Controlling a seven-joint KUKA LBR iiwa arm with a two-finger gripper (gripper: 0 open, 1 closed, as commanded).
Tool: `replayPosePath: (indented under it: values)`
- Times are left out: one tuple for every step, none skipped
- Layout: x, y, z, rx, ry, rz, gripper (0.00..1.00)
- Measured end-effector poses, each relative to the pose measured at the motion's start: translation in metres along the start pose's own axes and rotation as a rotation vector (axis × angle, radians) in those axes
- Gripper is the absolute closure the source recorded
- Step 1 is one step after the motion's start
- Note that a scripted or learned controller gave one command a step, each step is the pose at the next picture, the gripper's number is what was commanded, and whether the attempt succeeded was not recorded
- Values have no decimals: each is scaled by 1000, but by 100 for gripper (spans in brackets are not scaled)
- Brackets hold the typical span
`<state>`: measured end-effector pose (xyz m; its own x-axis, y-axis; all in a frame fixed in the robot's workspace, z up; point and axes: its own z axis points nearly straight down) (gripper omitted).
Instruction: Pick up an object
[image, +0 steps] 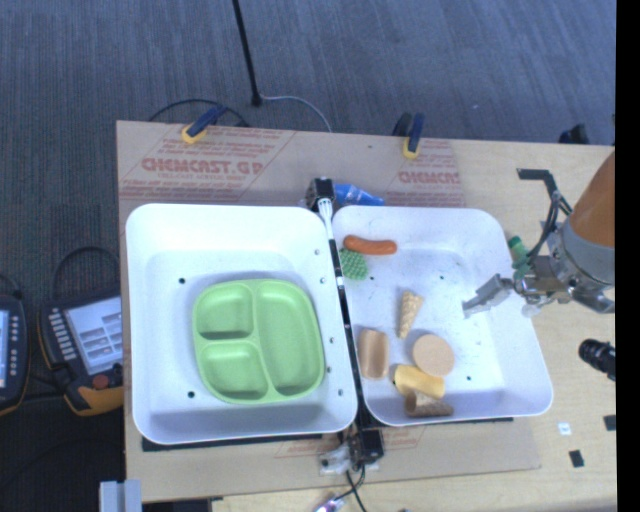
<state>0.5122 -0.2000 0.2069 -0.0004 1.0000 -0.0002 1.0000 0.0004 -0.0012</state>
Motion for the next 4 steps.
replayPosePath:
  values:
    - [65, 25, 52, 2, 1, 132, 0]
    - [115, 88, 22, -1, 0, 187, 0]
    - [155, 102, 23, 0, -1, 88, 0]
    - [104, 67, 64, 2, -2, 76, 0]
